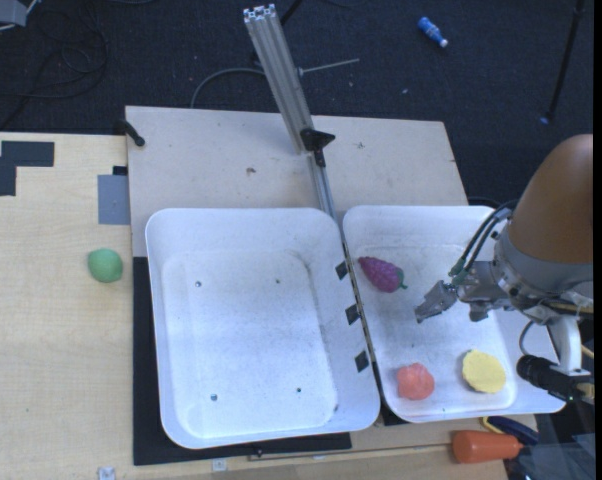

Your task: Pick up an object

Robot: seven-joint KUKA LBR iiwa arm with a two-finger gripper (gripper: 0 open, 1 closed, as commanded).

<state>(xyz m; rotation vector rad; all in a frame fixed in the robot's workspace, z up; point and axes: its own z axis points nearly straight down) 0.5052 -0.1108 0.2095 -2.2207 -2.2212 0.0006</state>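
Here I am, reaching in over the right-hand shallow white bin [436, 228], and nothing is picked up yet: the whole job is ahead of me. My two-finger pincer [433, 303] hangs over the middle of that bin, its tip pointing toward the divider between the bins. From this slant I cannot tell how far apart it stands, and I see nothing caught in it.

What's on offer? Three candidates lie in this bin. The purple, lumpy, grape-like toy [381, 273] sits near the bin's inner wall, just beyond and to the side of my tip, close but apart from it. The round reddish-orange piece [415, 381] rests at the near edge, and the flat yellow round piece [483, 371] lies just beside it, toward my arm's side. None touches another.

The left-hand shallow white bin [181, 238] shows bare white floor with a few dark specks. Outside the bins, a small green ball [105, 265] sits on the wooden bench, well apart from me, and an orange carrot-shaped thing [486, 446] lies off the front edge.

My guess: the purple toy is nearest, so it's the likely target. Left to do: descend, close, lift.
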